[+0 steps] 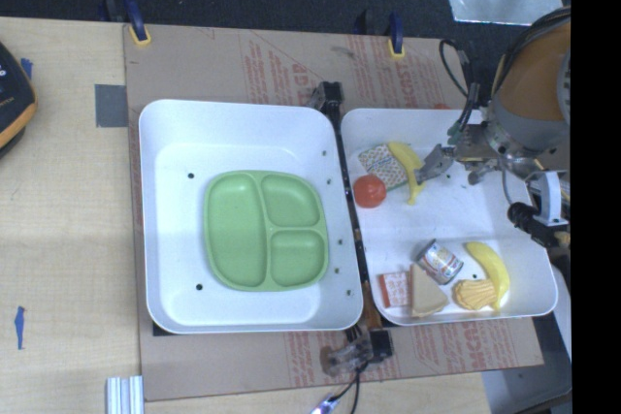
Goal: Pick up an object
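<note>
Jaws [435, 160] of the arm [529, 82] sit low in the right bin [485, 126], tips just beside a small yellow banana [408, 167]; whether they are spread or closed, or touch the fruit, cannot be told at this size. Nothing is seen between them.

Banana: lies at a slant in the bin's upper left part, its upper end over a patterned packet [381, 166]. A red ball [369, 191] rests just below the packet, near the bin's left wall.

Lower group, along the bin's near wall, well apart from the jaws: a small can [441, 261] lying on its side; a larger banana [490, 270] to its right, curving downward; a ridged yellow chip [473, 295] touching that banana's lower end; a tan wedge [425, 294] beside the chip; a small red-and-white packet [393, 288] at the left.

Left bin [165, 208]: holds a green divided plate [265, 230] with three compartments, lying flat near the middle.

Surroundings: both bins stand side by side on brown cardboard [243, 63] on the table [58, 238], the sheet held at the far edge by two blue-and-yellow clamps [136, 22]. A black and orange object [12, 102] lies at the table's left edge. Grey tape [111, 105] marks the cardboard's left border.
</note>
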You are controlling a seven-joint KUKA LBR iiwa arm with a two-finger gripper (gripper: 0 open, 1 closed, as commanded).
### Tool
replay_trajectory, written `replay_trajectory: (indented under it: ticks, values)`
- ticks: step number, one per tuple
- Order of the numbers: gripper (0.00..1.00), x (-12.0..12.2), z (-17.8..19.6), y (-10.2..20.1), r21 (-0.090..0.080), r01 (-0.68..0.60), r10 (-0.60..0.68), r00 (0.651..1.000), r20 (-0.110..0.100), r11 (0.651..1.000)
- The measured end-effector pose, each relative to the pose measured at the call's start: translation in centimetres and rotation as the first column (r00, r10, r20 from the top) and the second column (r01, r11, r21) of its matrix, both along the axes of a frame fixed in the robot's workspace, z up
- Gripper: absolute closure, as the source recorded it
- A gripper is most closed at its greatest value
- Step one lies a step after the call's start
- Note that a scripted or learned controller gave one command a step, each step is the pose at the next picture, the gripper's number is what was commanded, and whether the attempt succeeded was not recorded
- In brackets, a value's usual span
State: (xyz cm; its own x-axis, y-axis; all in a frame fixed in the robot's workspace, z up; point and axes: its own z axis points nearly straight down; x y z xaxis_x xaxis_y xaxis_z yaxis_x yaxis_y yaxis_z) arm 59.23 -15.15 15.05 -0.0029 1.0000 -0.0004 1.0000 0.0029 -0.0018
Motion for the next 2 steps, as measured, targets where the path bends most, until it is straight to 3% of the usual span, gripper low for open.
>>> replay_trajectory:
  ticks: [1,2]
  values:
    - [0.00,3.4,-5.5,1.4,-0.001,-0.002,0.002,1.000,0.002,1.000]
    - [1.00,3.5,-4.4,1.5,0.001,-0.007,0.007,1.000,0.004,1.000]
